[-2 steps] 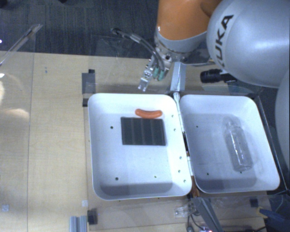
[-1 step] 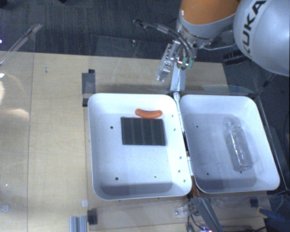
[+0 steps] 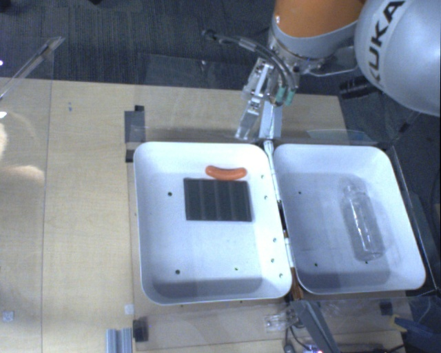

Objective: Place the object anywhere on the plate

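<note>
An orange sausage point(image 3: 226, 172) lies in the left bin point(image 3: 155, 262), near its far wall, curved slightly with its ends turned up toward the back. It sits just beyond the far edge of a dark, ribbed rectangular plate point(image 3: 218, 200), close to it but seemingly not on it; whether the two touch is hard to tell from here. The plate lies flat around the middle of the left bin, a bit toward the back. Above the far rim, where the two bins meet, the gripper point(image 3: 259, 131) hangs in the air, well apart from the sausage, its two fingers point(image 3: 247, 124) pointing down with a narrow gap between them and nothing held there. Over it sits the arm's orange band point(image 3: 313, 15) and grey body point(image 3: 403, 52), reaching in from the right. In the right bin point(image 3: 310, 269) a clear plastic bottle point(image 3: 362, 220) lies on its side toward the right wall. Both bins rest on a pale wooden bench point(image 3: 76, 227).
</note>
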`<action>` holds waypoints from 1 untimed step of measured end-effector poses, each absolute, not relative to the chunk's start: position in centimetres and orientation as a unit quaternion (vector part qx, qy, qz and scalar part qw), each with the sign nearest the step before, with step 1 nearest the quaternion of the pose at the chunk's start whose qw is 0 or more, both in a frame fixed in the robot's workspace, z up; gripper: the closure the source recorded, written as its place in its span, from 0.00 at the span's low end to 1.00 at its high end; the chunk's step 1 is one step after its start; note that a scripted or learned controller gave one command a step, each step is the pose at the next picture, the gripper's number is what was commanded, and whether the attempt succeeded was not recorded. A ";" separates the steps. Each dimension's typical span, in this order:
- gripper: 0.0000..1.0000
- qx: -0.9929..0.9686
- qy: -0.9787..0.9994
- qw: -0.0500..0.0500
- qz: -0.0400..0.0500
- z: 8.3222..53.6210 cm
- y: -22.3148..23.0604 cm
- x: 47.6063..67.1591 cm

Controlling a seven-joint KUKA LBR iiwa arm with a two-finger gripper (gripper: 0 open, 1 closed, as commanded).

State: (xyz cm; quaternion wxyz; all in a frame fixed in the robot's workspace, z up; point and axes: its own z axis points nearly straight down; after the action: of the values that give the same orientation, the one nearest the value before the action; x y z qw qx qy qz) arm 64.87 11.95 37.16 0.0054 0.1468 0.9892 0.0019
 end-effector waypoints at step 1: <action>1.00 0.146 0.989 0.011 0.004 38.5 12.0 65.0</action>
State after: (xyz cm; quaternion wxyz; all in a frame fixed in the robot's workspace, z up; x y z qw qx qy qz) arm 65.00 12.03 38.50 0.0108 0.1457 0.9893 0.0038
